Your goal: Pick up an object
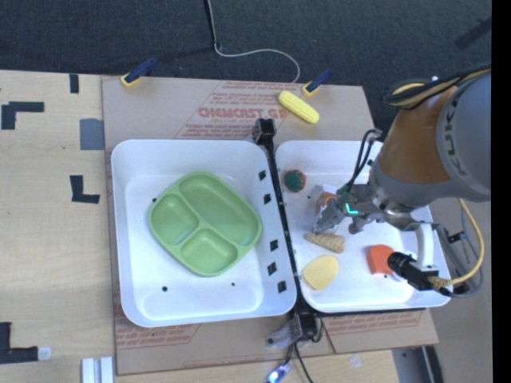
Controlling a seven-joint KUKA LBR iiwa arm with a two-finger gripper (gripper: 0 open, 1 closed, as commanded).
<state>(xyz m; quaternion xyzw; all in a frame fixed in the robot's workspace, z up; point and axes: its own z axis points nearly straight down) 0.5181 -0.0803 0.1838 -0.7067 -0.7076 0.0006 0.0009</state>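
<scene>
My gripper (329,216) hangs low in the right bin (351,154), just above a tan cone-shaped piece (326,242) lying on the bin floor. A pale yellow rounded piece (320,272) rests near the bin's front. To the right lies an orange block (378,259), beside a black part of the arm. A small green and red ball-like object (295,180) sits near the divider, up and left of the gripper. The view does not reveal whether anything is between the fingers.
The left bin (136,238) holds a green divided plate (205,223). A yellow corn-like object (299,107) lies on the cardboard behind the bins. The arm's grey and orange body (423,150) covers the right bin's far right side.
</scene>
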